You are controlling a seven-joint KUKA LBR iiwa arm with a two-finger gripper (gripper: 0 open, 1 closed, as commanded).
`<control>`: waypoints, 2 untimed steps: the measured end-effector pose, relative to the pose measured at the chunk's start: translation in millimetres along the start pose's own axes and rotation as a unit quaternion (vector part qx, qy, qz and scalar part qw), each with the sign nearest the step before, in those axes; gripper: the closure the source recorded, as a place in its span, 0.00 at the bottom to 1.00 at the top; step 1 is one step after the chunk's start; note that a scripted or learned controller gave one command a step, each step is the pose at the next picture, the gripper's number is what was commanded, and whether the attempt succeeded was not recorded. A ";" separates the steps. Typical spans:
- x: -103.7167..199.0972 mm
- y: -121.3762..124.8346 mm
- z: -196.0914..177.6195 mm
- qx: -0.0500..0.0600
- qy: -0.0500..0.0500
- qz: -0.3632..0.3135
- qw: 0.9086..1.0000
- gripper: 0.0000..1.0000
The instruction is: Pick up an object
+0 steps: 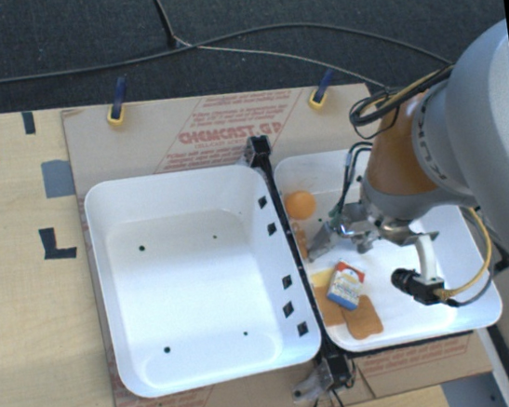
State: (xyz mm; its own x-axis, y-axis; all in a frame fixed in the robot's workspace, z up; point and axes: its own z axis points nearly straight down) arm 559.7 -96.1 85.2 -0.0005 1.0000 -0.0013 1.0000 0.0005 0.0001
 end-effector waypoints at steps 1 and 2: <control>1.1 -19.0 -0.8 -0.002 -0.001 0.000 1.000 0.00; -1.5 7.8 0.1 0.000 0.001 0.000 1.000 0.00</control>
